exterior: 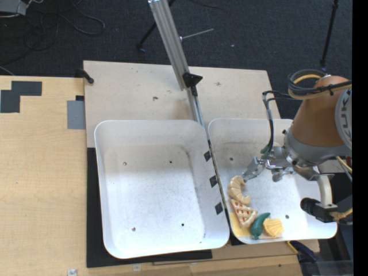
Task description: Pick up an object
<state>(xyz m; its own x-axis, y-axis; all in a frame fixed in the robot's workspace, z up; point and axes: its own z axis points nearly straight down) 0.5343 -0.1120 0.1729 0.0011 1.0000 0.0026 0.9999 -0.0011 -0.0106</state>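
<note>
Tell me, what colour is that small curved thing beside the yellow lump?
Green, seen from the overhead camera view, lying beside the yellow lump.

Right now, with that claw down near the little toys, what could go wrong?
The gripper sits just above the tan croissant-shaped toy, which lies close to the right bin's left wall, so a finger might hit the wall. The toys are bunched: the waffle-like piece, green piece and yellow piece could get shoved aside.

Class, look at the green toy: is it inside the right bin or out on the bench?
Inside. The green toy lies on the right bin's floor near its front rim, beside a yellow toy.
</note>
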